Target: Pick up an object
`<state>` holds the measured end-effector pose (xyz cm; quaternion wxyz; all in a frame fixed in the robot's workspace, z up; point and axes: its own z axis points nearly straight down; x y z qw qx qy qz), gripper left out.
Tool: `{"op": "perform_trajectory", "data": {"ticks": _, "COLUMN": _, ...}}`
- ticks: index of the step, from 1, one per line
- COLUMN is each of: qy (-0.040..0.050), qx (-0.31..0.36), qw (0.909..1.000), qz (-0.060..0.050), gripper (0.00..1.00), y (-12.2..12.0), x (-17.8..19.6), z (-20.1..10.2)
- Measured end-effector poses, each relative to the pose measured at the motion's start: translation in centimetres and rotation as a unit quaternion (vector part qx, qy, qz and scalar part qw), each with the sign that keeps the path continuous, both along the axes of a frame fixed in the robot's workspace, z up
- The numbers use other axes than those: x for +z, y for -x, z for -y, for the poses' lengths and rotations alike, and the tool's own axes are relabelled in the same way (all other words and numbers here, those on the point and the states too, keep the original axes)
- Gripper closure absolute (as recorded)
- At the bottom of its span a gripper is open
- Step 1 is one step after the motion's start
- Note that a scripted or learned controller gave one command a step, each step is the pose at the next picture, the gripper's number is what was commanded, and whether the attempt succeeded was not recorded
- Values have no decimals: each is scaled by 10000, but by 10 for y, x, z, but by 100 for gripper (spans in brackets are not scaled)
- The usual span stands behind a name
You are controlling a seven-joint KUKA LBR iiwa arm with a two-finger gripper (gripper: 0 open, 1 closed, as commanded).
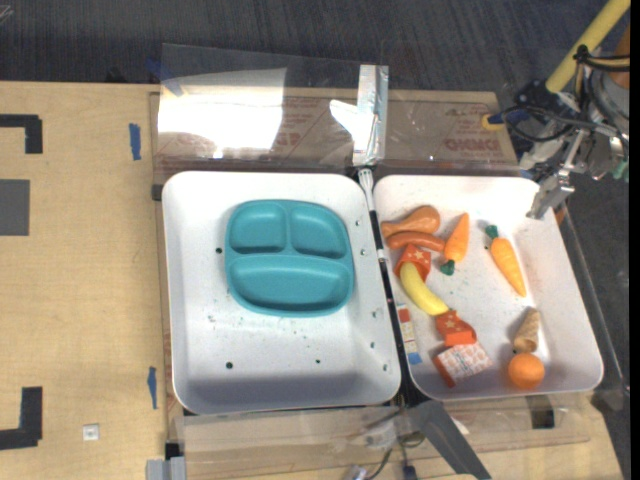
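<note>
Camera view, slanted down on two bins. In the right bin (pixel 580 298): a heap of toy food, namely a yellow banana (pixel 423 290) near the left wall, a small carrot (pixel 456 238) tilted above it, a larger carrot (pixel 507 264) lying apart toward the right, two sausages (pixel 412 225) stacked at the upper left, a red and white carton (pixel 461 360) near the bottom edge, an orange (pixel 525 370) at the lower right corner with a brown stub (pixel 526 330) just above it. Nothing lifted; all resting on the bin floor. Gripper (pixel 548 200) at the bin's upper right corner, over the rim, well apart from the food; fingers too small and blurred, so open or closed not discernible. In the left bin (pixel 200 358): a teal divided plate (pixel 290 256), flat, toward the upper middle.
</note>
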<state>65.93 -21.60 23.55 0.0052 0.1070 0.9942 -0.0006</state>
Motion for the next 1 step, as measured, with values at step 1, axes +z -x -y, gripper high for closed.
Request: {"op": "perform_trajectory", "data": {"ticks": 1, "qy": 6, "qx": 285, "qw": 9996, "qz": 9, "gripper": 0, "y": 10, "x": -137, "z": -15}}
